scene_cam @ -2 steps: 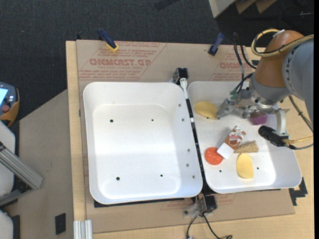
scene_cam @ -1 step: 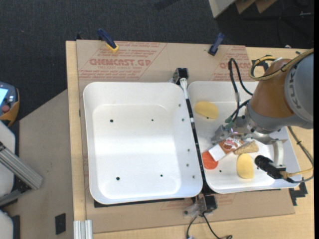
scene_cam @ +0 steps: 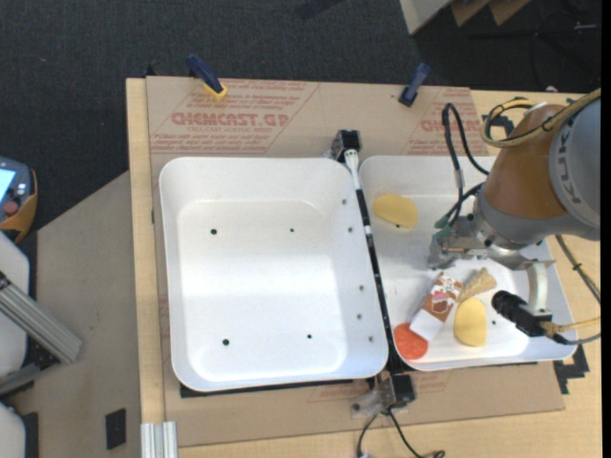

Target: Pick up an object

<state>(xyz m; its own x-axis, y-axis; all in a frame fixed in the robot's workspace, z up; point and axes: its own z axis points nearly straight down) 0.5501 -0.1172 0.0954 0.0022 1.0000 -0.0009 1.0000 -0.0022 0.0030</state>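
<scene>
Where gripper [scene_cam: 449, 256] hovers — carton [scene_cam: 441, 301] just below.

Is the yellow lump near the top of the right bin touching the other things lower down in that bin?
Apart. The camera view shows bare white bin floor between the upper yellow lump and the cluster below it: packet, red disc and second yellow lump.

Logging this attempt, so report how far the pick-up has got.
Done: the grey arm with the orange band has reached into the right white bin. In hand: its tool sits low, just above the small red-and-white packet. Left: nothing looks lifted; the packet, pale yellow oval, yellow wedge and red disc all lie on the bin floor.
</scene>
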